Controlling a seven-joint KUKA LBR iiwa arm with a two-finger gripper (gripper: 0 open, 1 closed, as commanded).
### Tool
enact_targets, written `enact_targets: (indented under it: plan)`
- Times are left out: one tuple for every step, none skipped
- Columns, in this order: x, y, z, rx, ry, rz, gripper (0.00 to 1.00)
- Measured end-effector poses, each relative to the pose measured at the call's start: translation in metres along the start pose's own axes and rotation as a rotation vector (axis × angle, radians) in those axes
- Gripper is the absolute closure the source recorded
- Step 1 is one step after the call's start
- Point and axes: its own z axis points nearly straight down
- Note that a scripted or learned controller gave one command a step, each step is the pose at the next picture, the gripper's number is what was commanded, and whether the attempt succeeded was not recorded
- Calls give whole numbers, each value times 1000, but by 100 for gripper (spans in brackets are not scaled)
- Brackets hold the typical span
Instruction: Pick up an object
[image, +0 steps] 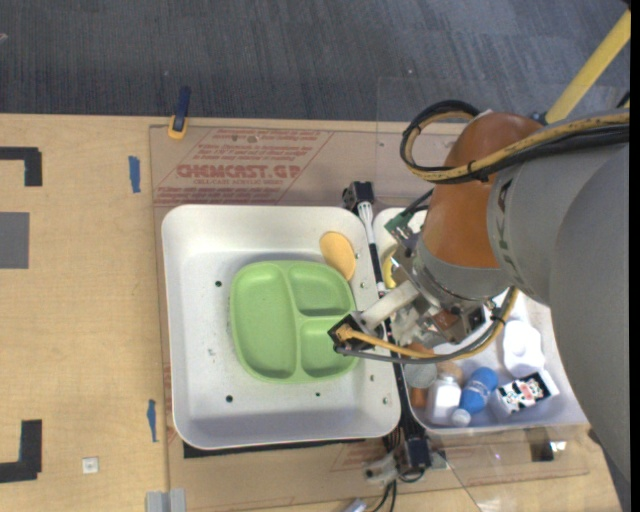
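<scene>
My gripper (422, 326) hangs over the wall between the two bins, under the orange band of the arm, and its tip is hidden by the wrist. A green divided plate (290, 320) lies in the left bin (200, 300). A yellow-orange rounded object (339, 253) rests by that bin's far right corner. In the right bin (560, 400), below the arm, sit a blue bottle with a white cap (472, 392), a white object (521, 345) and a small black-and-white item (523, 393).
The arm covers most of the right bin. A small grey thing (421, 376) shows near the dividing wall. The bins rest on a cardboard sheet (250, 165) on the wooden bench, with blue tape marks at the left.
</scene>
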Motion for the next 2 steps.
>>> enact_targets:
  plan:
    - [-27, 56, -34, -13, 8, -125, 100]
    - [62, 87, 61, -8, 1, 37, 100]
